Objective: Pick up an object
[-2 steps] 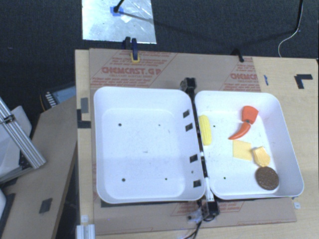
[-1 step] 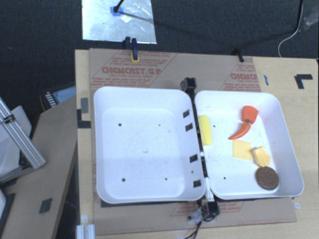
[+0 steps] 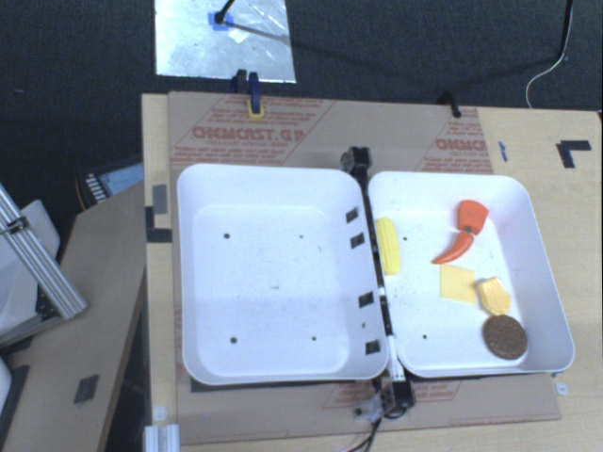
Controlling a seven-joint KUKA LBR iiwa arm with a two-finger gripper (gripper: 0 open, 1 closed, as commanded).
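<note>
The right bin [image 3: 537, 243] holds several small objects. A yellow corn cob [image 3: 387, 245] lies along its left wall. An orange-red pepper [image 3: 464, 230] rests near the back right, its stem curling forward. In front of it lie a flat pale-yellow cheese slice [image 3: 458, 283], a smaller yellow chunk [image 3: 494, 296] touching that slice, and a round brown cookie [image 3: 505, 336] at the front right corner.
The left bin [image 3: 207, 205] adjoins the right one along a clipped seam. Both sit on a cardboard sheet [image 3: 283, 132] on the bench. A silver square plate [image 3: 224, 24] lies on the dark floor behind. An aluminium frame piece [image 3: 33, 262] stands at the left.
</note>
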